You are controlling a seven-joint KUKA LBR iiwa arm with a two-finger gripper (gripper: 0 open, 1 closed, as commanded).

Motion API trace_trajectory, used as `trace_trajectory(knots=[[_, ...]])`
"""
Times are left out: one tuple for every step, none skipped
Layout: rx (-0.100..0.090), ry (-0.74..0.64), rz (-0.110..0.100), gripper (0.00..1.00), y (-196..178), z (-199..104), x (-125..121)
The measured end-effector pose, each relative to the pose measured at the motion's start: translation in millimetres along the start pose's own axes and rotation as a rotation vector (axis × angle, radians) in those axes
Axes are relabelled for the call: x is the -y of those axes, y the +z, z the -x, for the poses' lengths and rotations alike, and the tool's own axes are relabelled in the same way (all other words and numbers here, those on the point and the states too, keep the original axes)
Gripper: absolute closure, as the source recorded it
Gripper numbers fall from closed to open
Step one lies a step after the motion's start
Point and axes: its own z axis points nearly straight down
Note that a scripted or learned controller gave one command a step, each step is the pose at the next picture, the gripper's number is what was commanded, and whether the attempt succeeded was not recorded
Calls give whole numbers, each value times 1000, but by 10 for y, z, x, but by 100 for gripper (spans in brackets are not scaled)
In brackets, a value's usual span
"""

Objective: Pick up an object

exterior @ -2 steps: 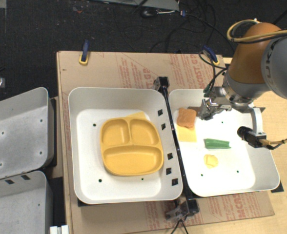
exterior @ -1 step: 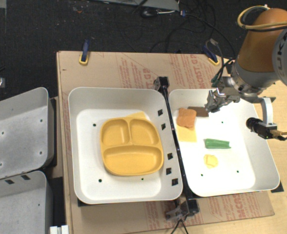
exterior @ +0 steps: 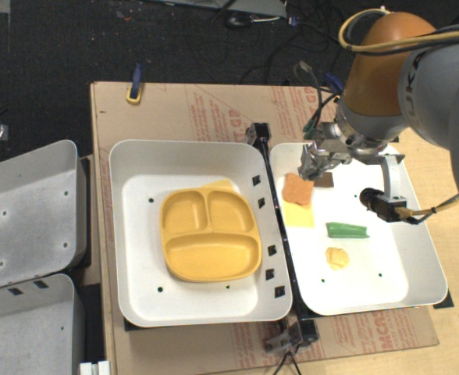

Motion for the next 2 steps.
trace_trajectory(knots=[[-1, -1, 2, 100, -102, -508, -74], [-1, -1, 2, 100, -198, -1054, -90]])
